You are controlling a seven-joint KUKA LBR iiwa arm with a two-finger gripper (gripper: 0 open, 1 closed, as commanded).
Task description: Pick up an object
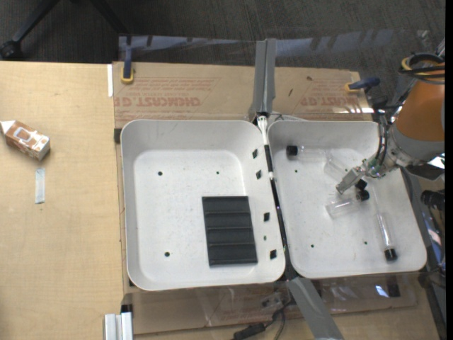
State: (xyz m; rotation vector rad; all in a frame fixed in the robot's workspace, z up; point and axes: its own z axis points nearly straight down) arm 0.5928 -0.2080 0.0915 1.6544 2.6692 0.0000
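Dark grey ribbed carpet floor (pixel 212 6) across the top, crossed by black metal stand legs (pixel 42 20) at upper left. At left, a light wooden tabletop (pixel 56 261), bearing a small orange-and-white carton (pixel 27 140) and a thin pale strip (pixel 39 187) just below it. Brown cardboard sheet with red printed lettering (pixel 184 94) beneath the bins, clipped by a yellow clamp (pixel 127 73) and a blue-handled clamp (pixel 361 85). Even, soft lighting, without hard shadows.

The wooden surface (pixel 56 261) is carrying two white bins (pixel 141 261) side by side on cardboard (pixel 212 94); a small box (pixel 27 140) is lying at its left.
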